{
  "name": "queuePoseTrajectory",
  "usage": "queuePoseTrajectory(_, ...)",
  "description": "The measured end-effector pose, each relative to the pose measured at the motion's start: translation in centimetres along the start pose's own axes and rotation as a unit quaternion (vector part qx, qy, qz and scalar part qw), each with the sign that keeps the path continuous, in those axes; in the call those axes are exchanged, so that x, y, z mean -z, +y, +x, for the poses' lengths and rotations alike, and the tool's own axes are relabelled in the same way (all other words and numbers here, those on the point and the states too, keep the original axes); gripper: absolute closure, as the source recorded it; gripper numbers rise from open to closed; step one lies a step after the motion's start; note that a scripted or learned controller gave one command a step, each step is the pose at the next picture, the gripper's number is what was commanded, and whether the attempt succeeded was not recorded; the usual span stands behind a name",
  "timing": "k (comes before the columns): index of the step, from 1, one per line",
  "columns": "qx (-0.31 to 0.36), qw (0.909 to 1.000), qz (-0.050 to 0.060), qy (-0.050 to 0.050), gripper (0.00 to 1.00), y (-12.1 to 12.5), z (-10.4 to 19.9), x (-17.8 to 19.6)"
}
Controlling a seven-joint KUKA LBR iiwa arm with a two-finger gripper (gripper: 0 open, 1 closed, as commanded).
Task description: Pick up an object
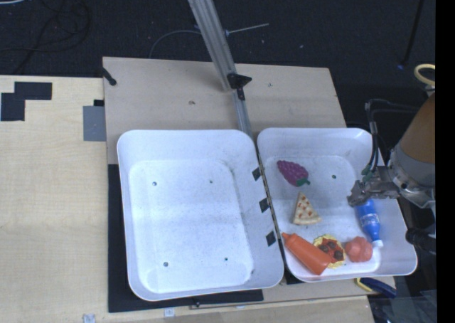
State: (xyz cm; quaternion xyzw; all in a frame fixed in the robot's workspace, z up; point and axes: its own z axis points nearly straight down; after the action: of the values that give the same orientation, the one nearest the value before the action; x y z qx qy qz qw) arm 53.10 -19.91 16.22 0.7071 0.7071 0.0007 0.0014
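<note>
The right bin (334, 144) holds a purple grape bunch (292, 171), a pizza slice (305, 210), an orange carrot (307, 253), a small round pizza-like piece (330, 247), a red tomato-like piece (359, 249) and a blue-and-white bottle (369, 221). My gripper (362, 194) hangs over the bin's right side, just above the top end of the bottle. No object shows between its fingers.
The left bin (185, 215) lies beside the right one, with black clips (261, 204) along the shared edge. A metal rail (215, 37) slants up behind the bins. The arm's orange band (421, 133) is at the right edge.
</note>
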Motion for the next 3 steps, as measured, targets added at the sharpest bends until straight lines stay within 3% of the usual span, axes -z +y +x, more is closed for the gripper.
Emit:
queuePoseTrajectory(2, 0.000, 1.0000, 0.000, 0.000, 1.00, 0.8, -0.2, 10.6)
queuePoseTrajectory(3, 0.001, 1.0000, 0.002, 0.001, 1.00, -0.2, 4.1, 10.0)
